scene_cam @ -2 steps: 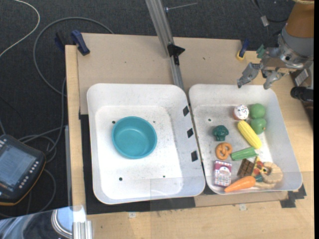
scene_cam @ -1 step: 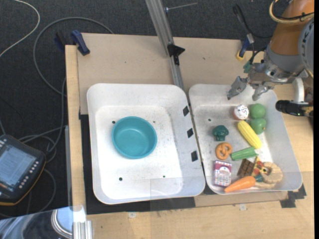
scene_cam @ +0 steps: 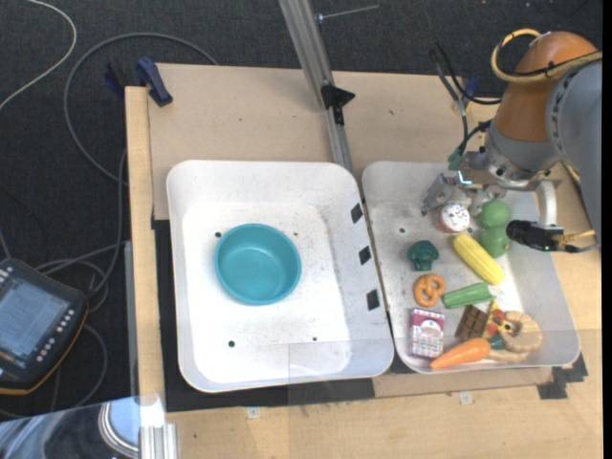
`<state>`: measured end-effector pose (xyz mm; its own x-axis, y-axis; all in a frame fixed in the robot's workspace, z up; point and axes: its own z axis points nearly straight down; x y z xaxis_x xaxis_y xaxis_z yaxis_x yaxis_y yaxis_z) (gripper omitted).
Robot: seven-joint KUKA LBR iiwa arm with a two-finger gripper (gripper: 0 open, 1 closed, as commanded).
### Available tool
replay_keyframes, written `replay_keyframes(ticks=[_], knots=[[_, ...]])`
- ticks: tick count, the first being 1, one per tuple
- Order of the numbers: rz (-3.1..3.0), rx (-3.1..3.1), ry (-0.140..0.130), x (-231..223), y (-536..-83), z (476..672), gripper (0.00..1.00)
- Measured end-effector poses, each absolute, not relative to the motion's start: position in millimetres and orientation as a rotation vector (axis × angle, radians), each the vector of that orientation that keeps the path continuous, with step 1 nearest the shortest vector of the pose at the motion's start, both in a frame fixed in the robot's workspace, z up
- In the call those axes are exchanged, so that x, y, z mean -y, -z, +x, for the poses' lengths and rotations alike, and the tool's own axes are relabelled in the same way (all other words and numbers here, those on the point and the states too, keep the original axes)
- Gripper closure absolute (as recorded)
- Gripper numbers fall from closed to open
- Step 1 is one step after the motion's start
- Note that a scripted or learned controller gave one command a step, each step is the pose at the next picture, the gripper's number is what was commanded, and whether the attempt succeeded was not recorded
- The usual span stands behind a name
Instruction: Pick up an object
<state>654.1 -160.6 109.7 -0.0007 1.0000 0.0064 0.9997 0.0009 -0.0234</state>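
The grey arm with its orange band is being reached in over the right-hand shallow white bin (scene_cam: 382, 191), and the two-finger gripper (scene_cam: 457, 195) is being held low at that bin's far end. How far the claw is parted cannot be told, and no object is seen between it. A small round red-and-white clock-like toy (scene_cam: 456, 218) is lying just below the gripper, so near that contact cannot be judged. A green pear-shaped toy (scene_cam: 494, 222) is crowding in just beside the clock toy, with a yellow corn cob (scene_cam: 477, 257) lying against it. Nearer the bin's middle, a dark green broccoli floret (scene_cam: 422, 252) and an orange pretzel (scene_cam: 428, 288) are being kept apart from the gripper. A green cucumber piece (scene_cam: 467, 295), a pink patterned packet (scene_cam: 426, 332) and an orange carrot (scene_cam: 461, 354) are heaped at the bin's near end. A teal plastic bowl (scene_cam: 257, 263) is sitting alone in the neighbouring left-hand white bin (scene_cam: 191, 185).
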Motion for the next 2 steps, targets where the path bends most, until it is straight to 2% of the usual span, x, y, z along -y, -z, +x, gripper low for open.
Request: replay_keyframes(ticks=[1, 2], knots=[[-2.205, 2.208, -0.016, 158.7, -92.9, 652.6, 0.0], [-2.203, 2.21, -0.016, 157.7, -104.4, 654.0, 1.0]])
